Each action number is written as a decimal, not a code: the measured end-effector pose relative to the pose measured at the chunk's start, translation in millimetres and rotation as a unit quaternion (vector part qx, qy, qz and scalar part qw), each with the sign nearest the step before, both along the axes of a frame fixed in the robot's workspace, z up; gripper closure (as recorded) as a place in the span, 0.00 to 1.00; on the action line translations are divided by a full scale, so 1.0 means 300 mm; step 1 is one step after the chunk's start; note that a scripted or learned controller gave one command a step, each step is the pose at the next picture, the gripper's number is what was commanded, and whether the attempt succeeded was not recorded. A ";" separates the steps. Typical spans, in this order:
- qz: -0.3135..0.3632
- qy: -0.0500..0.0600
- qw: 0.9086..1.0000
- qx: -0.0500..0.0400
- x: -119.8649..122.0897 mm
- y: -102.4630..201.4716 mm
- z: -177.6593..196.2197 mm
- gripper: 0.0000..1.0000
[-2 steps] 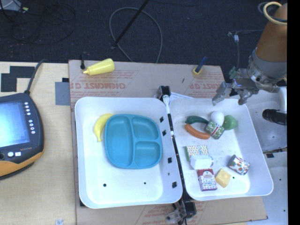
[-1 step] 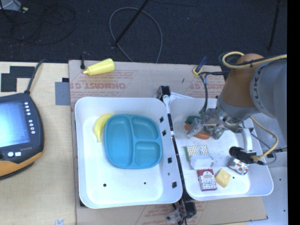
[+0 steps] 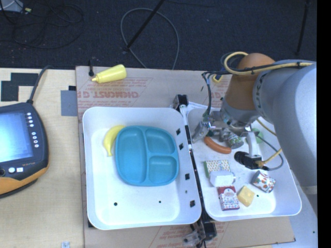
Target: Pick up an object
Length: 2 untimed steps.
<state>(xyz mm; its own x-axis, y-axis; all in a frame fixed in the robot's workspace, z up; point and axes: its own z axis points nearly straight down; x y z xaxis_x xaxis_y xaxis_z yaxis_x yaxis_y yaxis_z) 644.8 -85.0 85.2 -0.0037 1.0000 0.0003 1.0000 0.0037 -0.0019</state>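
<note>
Now grey arm with orange band bent down into right white bin, gripper over orange sausage; grip state unreadable, wrist clutter hides it.

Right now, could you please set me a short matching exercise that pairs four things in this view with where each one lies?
Things:
1. blue divided plate
2. yellow bottle
3. orange sausage
4. handheld screen

Places:
A. on the cardboard behind the bins
B. in the right bin, just below the gripper
C. in the left bin
D. on the bench at the view's left edge

Pairs: 1-C, 2-A, 3-B, 4-D
</note>
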 end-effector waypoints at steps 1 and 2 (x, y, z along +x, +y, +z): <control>-0.002 0.001 1.000 0.001 -0.004 -0.005 0.041 1.00; 0.000 -0.006 1.000 0.000 -0.074 0.111 0.463 1.00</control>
<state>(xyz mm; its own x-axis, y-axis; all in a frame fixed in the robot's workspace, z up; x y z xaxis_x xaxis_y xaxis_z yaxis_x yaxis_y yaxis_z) 622.7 -51.8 224.2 -0.0031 1.0000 0.0011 0.9999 0.0031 0.0099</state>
